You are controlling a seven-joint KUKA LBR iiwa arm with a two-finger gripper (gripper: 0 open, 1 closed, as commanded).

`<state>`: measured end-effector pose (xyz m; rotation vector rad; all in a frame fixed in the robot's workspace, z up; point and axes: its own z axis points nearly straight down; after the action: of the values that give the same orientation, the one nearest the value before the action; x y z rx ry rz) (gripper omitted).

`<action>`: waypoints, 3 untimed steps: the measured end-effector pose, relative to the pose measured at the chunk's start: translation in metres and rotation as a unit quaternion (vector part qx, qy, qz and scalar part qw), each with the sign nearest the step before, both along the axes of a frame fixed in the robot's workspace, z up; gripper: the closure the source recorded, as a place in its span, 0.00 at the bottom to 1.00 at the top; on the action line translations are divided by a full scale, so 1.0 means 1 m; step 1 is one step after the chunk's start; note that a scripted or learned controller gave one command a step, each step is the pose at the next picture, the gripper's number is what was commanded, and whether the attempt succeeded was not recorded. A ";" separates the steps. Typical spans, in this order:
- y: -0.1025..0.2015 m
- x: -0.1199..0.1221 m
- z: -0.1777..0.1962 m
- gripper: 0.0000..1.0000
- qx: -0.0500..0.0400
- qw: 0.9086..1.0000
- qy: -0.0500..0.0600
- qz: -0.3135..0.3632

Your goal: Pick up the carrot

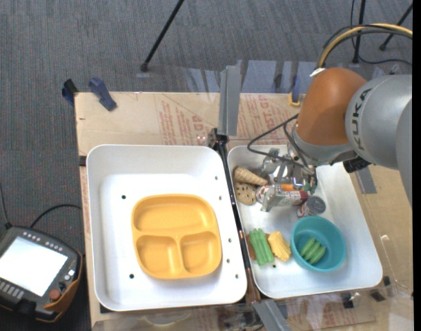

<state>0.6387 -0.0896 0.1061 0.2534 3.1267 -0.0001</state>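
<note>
One arm [348,119] bends down into the right bin [362,254], gripper [288,180] near the far edge, grip unclear. Beside it sit a carrot [293,187], cookie [246,194] and bowl [319,243].

You have: yellow divided tray [176,236]; white bins [107,185]; teal bowl [319,243]; green pod [260,246]; orange carrot [291,186].

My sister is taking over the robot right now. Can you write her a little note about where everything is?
Hand: low in the right bin, near its back left; can't tell if it holds anything.
Carrot: an orange bit shows right at the hand, probably it.
Nearby: cookie, green and yellow toy foods, teal bowl.
Left bin: yellow tray.
Done: hand is at the carrot.
Left: confirm the grip, then lift.
</note>
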 end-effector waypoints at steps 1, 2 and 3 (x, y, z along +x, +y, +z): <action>-0.040 0.005 -0.004 0.00 0.000 1.000 -0.006 -0.031; -0.071 -0.041 -0.017 0.00 0.001 0.988 0.000 -0.152; -0.042 -0.101 -0.019 0.00 0.001 0.981 0.003 -0.196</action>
<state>0.5374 -0.1312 0.0869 0.8619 3.0221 0.0012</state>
